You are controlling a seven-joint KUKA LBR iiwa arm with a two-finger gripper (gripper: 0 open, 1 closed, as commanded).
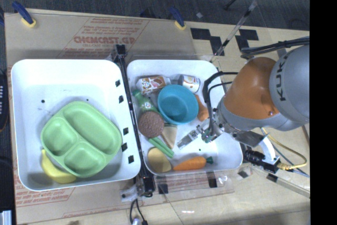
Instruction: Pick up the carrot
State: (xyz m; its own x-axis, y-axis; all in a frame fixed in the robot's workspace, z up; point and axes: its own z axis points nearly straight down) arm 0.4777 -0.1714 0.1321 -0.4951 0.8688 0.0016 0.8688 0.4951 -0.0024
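The carrot, orange with a small green top at its right end, lies flat along the near wall of the right bin. My gripper hangs over the bin floor just beyond the carrot, slightly left of its green end, pointing left toward the blue bowl. Nothing shows in the gripper, and a strip of white floor separates it from the carrot. The grey arm with its orange band covers the bin's right side.
The right bin is crowded: a blue bowl, brown round patty, pale cheese wedge, green bean, yellowish round piece, snack packet, small can. The left bin holds a green divided plate over a yellow item.
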